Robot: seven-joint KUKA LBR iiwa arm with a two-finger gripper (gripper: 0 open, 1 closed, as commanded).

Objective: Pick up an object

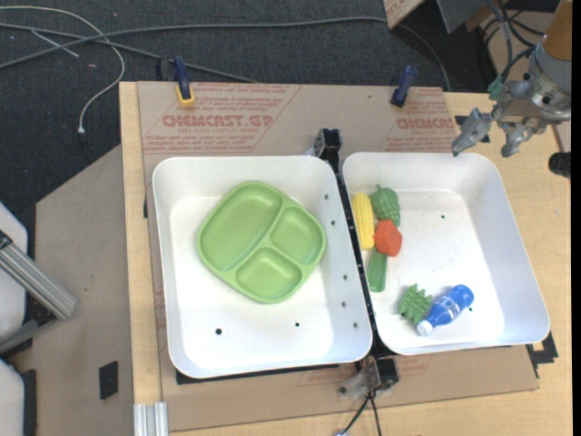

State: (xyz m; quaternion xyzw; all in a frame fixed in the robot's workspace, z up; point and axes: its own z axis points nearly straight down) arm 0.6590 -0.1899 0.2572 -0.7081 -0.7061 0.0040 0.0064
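i see my gripper (490, 137) up at the far right corner of the bench, hanging above the cardboard just past the back rim of the right bin (517, 243). its two fingers (467, 136) stand spread apart with nothing between them, so it holds no object.

everything i could pick lies below and to the left of the gripper, inside that right bin. nearest to it, along the bin's left wall, a yellow corn cob (363, 220) lies lengthwise, and just beside it sits a green leafy piece (386, 203). touching that from below is a red-orange rounded piece (388, 239), and under it a dark green long piece (376, 270) runs toward the front. farther still from the gripper, near the front of the bin, a blue and white bottle (447, 308) lies on its side, touching a small green spiky piece (415, 303) at its left.

well to the left of the gripper, the left bin (182, 325) carries a light green divided plate (261, 241), set at an angle.
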